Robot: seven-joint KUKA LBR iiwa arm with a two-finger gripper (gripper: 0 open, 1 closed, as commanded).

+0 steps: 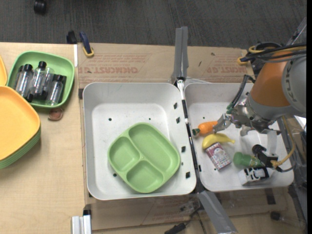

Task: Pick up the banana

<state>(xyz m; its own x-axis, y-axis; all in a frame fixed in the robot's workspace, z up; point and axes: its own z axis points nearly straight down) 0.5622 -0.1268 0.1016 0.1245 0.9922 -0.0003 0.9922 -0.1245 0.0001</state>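
Tool (227, 122) above banana (217, 140), right bin (204, 179)

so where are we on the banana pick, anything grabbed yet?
Done: the arm has reached into the right bin, with the gripper just above the banana. In hand: nothing visibly; the banana lies on the bin floor between the carrot and the pink packet. I can't tell the gripper's state from this angle. Left: close on the banana and lift it.
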